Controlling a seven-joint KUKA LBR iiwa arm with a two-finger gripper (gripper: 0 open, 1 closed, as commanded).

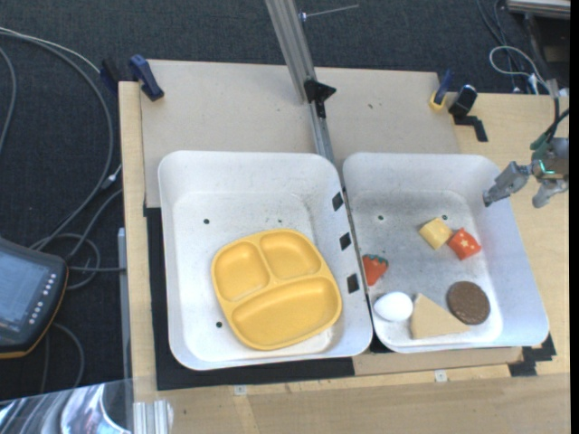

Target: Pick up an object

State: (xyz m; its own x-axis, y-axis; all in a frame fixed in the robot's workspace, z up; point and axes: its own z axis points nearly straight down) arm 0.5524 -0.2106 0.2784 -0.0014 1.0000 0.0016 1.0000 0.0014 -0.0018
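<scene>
Yellow divided plate (276,288) in left bin (181,242).

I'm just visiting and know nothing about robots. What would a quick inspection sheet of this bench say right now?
Surface: bench bearing left bin and right bin, side by side.
Job's things: right bin holds yellow block, red block, strawberry, white egg, brown disc, tan wedge.
Clutter: yellow divided plate in left bin.
Grippers: tool over right bin's far right rim, holding nothing.
Cables: loose on floor.
Surroundings: handheld screen at left.
</scene>
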